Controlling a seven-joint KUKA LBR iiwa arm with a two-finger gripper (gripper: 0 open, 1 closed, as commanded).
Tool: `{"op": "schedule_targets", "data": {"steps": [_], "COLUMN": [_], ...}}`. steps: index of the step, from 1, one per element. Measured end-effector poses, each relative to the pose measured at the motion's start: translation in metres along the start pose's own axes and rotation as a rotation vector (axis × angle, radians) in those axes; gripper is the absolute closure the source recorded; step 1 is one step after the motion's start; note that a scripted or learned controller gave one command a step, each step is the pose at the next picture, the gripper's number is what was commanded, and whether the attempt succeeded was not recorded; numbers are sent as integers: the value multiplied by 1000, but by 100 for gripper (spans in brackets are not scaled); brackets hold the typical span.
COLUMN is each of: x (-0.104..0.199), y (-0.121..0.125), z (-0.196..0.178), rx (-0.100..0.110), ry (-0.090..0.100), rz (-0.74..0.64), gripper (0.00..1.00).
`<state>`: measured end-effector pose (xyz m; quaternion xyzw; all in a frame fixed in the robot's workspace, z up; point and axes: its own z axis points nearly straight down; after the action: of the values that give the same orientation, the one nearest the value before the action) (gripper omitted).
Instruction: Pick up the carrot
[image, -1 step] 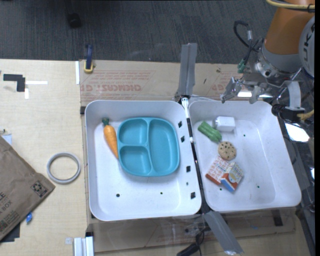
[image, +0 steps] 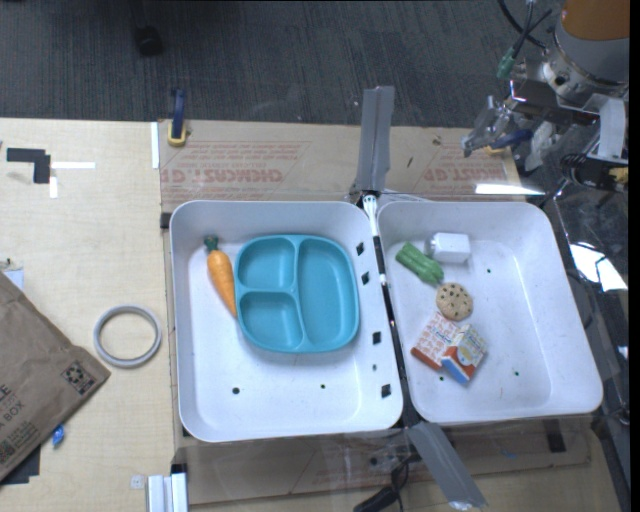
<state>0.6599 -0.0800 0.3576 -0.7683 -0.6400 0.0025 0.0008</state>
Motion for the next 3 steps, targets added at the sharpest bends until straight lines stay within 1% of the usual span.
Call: {"op": "schedule_targets", "data": {"steps": [1,2,3], "x": [-87,-141,-123], "y": [16,26,-16], "z": [-67,-81,85], "rx": [-1,-3,-3], "ry": [1,1,2], "rz": [-191,-400,-744], "gripper": [0,0,0]}}
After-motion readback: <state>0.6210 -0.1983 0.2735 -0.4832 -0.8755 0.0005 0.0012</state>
